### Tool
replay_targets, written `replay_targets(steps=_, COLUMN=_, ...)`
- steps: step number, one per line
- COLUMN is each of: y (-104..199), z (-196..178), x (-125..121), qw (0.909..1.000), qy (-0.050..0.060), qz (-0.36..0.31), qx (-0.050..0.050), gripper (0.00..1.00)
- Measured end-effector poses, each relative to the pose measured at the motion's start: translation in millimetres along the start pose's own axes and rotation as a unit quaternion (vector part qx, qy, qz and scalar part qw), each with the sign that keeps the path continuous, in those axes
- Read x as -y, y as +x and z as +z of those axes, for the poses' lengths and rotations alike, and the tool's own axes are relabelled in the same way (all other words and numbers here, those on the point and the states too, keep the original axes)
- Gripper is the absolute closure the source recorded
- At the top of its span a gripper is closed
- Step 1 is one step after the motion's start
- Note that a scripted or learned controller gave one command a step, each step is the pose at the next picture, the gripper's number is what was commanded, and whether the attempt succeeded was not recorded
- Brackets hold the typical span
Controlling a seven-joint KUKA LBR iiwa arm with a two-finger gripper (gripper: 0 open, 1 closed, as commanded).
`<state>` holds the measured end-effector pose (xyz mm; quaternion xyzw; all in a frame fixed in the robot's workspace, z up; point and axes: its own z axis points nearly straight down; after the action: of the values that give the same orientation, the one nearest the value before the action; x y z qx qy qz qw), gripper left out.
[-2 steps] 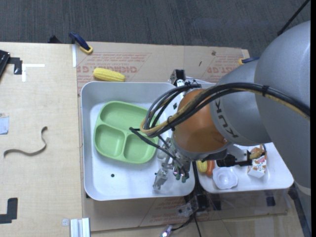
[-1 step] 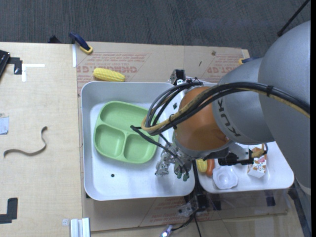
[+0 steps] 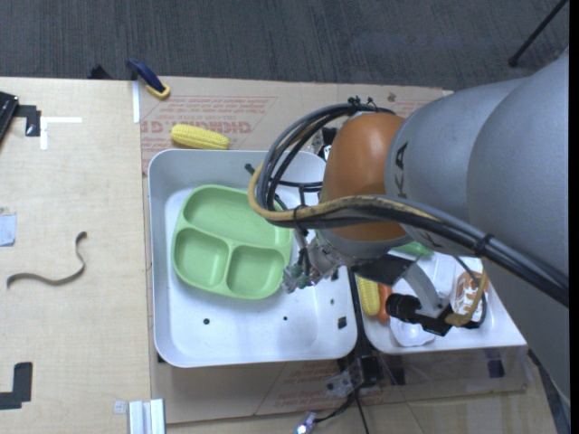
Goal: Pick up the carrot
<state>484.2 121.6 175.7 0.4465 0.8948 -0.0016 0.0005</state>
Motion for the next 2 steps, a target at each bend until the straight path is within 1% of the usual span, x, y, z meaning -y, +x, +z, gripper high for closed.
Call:
replay_targets(steps=1, y=-60.9, z=-128.6, x=2.4, qw=0.9832, qy=-0.001, qz=-0.183, qx=0.001, gripper=1.00)
replay_targets(steps=2, y=-60.5, z=-128.5, x=2.2, qw=0.9832, qy=-0.001, qz=-0.183, qx=0.000, gripper=0.00)
